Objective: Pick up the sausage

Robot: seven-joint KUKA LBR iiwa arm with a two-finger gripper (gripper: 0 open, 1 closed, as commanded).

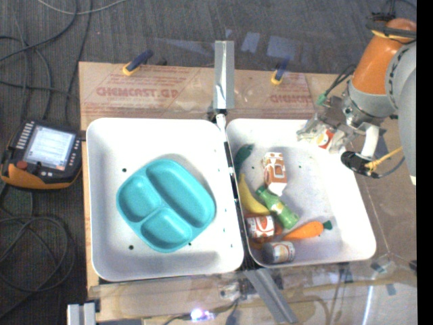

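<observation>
Well to the left of the green bottle (277, 208), off the bench, a teach pendant (42, 153) with a lit screen lies on the floor. Next, also well left of the bottle, the left bin (95, 202) holds a teal divided plate (166, 203), lying flat and turned at an angle, with nothing in its three compartments.

The right bin (338, 202) holds the bottle itself near its middle, lying on its side. Up and to the left of the bottle, by the bin's wall, lies a dark green vegetable (242, 156). A banana (249, 196) curves just left of the bottle, touching it. An orange and white carton (274, 168) sits just above the bottle. A red can (260, 227) lies just below the bottle, and a grey can (279, 252) lies below that, near the bin's front wall. A carrot (304, 231) lies just to the lower right of the bottle.

Up and to the right of the bottle, over the bin's far corner, is the gripper (319, 131). What seems to be the sausage (327, 139) shows at its tip as a small reddish-orange piece, partly hidden. I cannot tell whether the gripper is closed on it. The arm (379, 66) rises further right of the bottle.
</observation>
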